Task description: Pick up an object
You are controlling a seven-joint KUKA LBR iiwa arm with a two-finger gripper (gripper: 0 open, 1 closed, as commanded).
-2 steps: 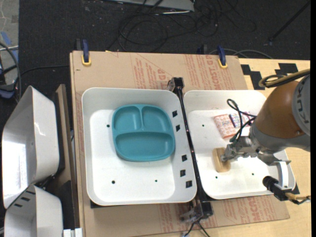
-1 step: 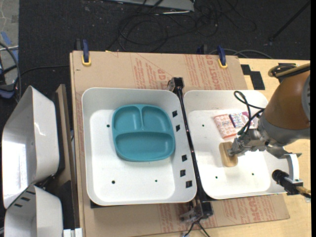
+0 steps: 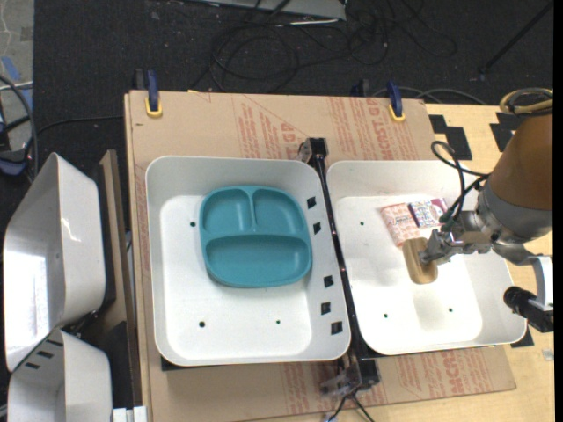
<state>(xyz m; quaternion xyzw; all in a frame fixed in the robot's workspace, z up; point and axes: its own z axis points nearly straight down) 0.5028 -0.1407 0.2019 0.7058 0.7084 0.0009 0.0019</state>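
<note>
In the right bin (image 3: 378, 323) lie a flat pink and white packet (image 3: 412, 219) and, just below it, a tan wooden piece (image 3: 419, 265). My gripper (image 3: 435, 251) hangs over the upper right side of the wooden piece, at its edge, with the arm coming in from the right. The angle hides how the fingers stand and whether they touch the wood. The left bin (image 3: 176, 315) holds a teal divided plate (image 3: 255, 237), far from the gripper.
The two bins sit side by side on a cardboard-covered bench, with a black divider strip (image 3: 332, 262) between them. Another white bin (image 3: 48, 244) stands off the bench at far left. Cables lie on the dark floor behind.
</note>
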